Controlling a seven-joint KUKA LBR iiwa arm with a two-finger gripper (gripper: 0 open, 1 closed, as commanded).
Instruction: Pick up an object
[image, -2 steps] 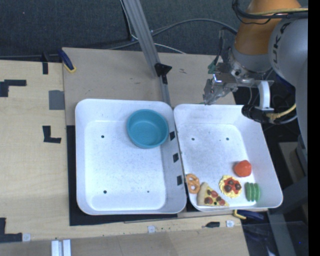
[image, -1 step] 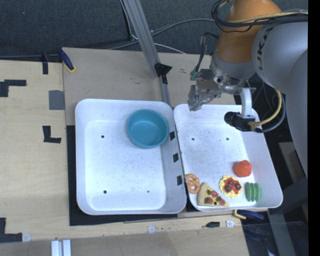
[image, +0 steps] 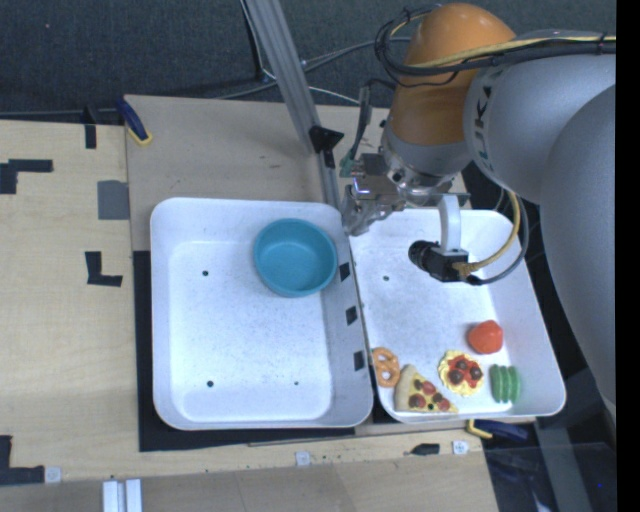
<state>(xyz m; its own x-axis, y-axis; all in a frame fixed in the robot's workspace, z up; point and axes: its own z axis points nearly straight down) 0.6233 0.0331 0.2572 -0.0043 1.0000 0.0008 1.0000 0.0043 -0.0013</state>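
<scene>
Two shallow white bins sit side by side on the bench: the left bin (image: 190, 330) holds a blue bowl (image: 294, 257) near its far right corner, and the right bin (image: 420, 310) holds five small toy foods bunched along its near edge, namely a pretzel (image: 384, 365), a pizza slice (image: 420, 392), a small round pizza (image: 461, 372), a red tomato (image: 485, 337) and a green vegetable (image: 505, 383). The gripper (image: 362, 212) hangs at the far left corner of the right bin, just beside the divider between the bins, with nothing visible in its grasp; whether it is wide or narrow cannot be told from this angle. No object has been picked yet. The nearest candidate is the bowl, across the divider; the toy foods lie well apart from the gripper. Likely faults from here: a descent at the present position would meet the bin rim or bare floor; a grasp on the bowl could slip off its smooth curved wall; among the toy foods, close spacing could cause a neighbour to be pushed or the flat pieces to be missed.
</scene>
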